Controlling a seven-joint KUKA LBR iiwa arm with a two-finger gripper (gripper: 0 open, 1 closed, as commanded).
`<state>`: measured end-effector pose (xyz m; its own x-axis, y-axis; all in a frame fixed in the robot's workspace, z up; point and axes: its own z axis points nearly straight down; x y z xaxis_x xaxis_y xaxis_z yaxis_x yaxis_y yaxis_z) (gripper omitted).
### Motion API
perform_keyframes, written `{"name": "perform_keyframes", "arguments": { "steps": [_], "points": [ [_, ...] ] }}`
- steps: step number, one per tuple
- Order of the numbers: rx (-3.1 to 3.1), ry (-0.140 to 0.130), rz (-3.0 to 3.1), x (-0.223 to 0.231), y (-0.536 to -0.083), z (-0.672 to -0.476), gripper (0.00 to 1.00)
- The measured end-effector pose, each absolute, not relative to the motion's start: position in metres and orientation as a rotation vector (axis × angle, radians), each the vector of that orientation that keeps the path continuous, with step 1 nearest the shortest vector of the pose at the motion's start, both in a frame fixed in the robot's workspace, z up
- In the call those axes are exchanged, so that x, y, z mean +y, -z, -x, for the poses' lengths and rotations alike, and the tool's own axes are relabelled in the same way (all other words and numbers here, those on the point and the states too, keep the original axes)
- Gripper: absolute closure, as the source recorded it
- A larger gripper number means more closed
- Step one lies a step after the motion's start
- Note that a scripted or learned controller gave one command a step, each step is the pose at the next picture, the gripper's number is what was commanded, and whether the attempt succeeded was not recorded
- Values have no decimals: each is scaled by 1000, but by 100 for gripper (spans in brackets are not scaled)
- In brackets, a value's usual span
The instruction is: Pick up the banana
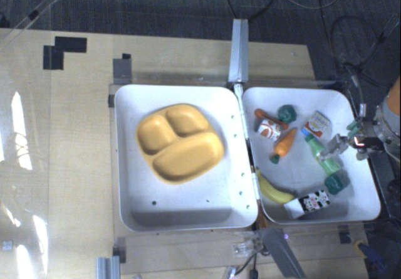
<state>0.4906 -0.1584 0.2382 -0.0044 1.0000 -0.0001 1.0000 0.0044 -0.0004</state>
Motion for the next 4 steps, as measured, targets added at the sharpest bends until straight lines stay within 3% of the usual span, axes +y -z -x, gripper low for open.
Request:
{"name": "perform_keyframes", "arguments": {
  "steps": [1,2,3,4],
  "points": [
    [-2167,1,2275,-103,-191,-492,0],
    [-2582,1,1790,-24,-182,-488,0],
    [-2709,3,1597,-97,-119,-489,0],
    [-2247,2,2201,-131,-227,-489,0]
  ]
}}
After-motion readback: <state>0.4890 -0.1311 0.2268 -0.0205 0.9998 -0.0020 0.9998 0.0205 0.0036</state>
